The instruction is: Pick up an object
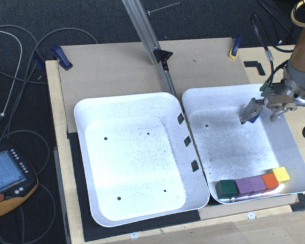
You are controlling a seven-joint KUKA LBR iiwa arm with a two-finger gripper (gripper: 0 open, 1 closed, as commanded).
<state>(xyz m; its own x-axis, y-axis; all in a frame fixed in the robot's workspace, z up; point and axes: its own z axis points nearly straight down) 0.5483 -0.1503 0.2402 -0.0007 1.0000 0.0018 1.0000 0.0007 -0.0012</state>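
Observation:
Four small blocks lie in a row along the front wall of the right bin (241,148): a green block (227,188), a purple block (248,184), an orange block (269,180) and a yellow block (281,174). My gripper (261,113) hangs over the bin's far right part, well behind the row. Its two fingers stand apart, one grey fingertip (247,113) pointing left. A small blue patch (256,115) shows beside that fingertip; I cannot tell whether it is an object or part of the finger. Nothing clearly sits between the fingers.
The left bin (91,151) adjoins the right one. A slanted metal pole (143,26) runs down to the gap between the bins. Blue clamps (61,57) sit on the bench corners. A teach pendant (6,173) and cables lie on the floor at left.

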